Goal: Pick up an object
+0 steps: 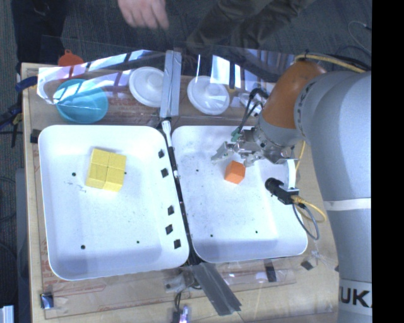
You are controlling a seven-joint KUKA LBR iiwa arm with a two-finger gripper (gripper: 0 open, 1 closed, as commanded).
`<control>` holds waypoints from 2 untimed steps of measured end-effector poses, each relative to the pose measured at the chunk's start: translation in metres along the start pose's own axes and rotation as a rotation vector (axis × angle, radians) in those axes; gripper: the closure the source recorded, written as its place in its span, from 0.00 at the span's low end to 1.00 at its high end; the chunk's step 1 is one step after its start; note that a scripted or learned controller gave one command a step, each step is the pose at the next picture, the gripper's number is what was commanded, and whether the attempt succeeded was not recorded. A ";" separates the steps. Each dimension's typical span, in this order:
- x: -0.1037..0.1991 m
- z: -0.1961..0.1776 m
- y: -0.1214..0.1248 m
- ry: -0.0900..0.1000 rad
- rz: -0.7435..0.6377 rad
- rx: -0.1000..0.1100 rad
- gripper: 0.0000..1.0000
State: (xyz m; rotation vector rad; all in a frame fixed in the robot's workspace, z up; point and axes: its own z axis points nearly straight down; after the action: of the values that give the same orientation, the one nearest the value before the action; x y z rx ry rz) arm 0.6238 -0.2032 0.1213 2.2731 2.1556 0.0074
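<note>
A: Start with the large items. What does the arm occupy?

B: The grey arm (344, 164) fills the right of the frame, its orange band (284, 98) above the wrist, and it reaches in over the right bin (214, 233). That bin sits beside the left bin (95, 246); a row of dark clips marks the seam where their rims meet.

A: Contents of the bins?

B: Left bin: one yellow block (106, 169), made up of smaller cubes, lying in the upper left part of the floor. Right bin: one orange cube (235, 172), in the upper middle of the floor, well apart from the walls.

A: End effector state?

B: The gripper (243, 150) is low over the right bin, just above the orange cube as seen from the camera. Metal parts spread to the left and right of the cube's upper edge. How far the fingers are parted, cannot tell; the wrist hides them. The cube is not visibly between them, and whether anything touches it is unclear. Nothing recorded as held.

A: Smaller items behind the bins?

B: A blue bowl (82, 106) at the far left, then two white lids (148, 85), one on each side of the central divider. A yellow cable (309, 211) loops beside the arm at the right bin's right rim. A person's hand (144, 12) shows, blurred, at the top edge
</note>
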 end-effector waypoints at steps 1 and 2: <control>-0.004 0.011 -0.008 -0.009 -0.038 -0.024 0.00; -0.002 0.011 -0.012 -0.010 -0.030 -0.026 0.00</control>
State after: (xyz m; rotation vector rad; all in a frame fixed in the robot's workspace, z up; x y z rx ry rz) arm 0.6121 -0.2044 0.1099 2.2217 2.1715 0.0232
